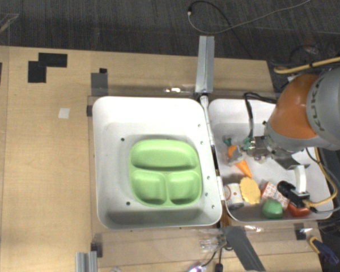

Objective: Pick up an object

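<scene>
Two shallow white bins side by side, centre of frame. Left bin (105,169): holds one green divided tray (165,171), 3 compartments, one long compartment toward top of frame, two smaller below; tray sits roughly mid-bin, compartments bare.

Right bin (232,109): contents bunched at lower half. Orange carrot-shaped toy (243,166) at left-centre, long axis diagonal, upper left to lower right, narrow end toward lower right. Second small orange piece (231,150) just above it. Below: small white/red round container (234,193) at bin's left wall, yellow bumpy item (250,191) just beside it, red/white packet (271,191) to the right, green ball (272,209) near bottom edge, red item (297,210) at lower right, partly hidden by black part of arm.

Arm enters from right of frame, orange band at upper right. Gripper (253,148) low over right bin, just right of carrot toy, near it; contact unclear. Pincer state: cannot tell, detail too small and cluttered. Nothing visibly pinched.
</scene>
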You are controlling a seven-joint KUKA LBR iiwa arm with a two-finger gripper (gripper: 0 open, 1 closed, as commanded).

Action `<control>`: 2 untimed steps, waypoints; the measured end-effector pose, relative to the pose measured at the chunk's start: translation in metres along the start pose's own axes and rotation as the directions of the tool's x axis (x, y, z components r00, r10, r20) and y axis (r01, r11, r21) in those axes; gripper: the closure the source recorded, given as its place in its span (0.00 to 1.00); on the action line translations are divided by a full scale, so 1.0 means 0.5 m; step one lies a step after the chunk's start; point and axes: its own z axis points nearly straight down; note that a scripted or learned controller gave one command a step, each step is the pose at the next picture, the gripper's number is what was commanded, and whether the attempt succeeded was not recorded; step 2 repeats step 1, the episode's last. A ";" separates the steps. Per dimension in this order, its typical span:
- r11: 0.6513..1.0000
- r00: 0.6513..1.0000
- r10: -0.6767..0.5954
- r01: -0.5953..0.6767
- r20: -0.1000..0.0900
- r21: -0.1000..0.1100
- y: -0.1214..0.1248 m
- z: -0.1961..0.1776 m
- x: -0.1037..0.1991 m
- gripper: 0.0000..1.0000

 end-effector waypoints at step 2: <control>0.998 0.998 -0.060 0.060 -0.002 0.009 0.002 -0.191 0.051 0.00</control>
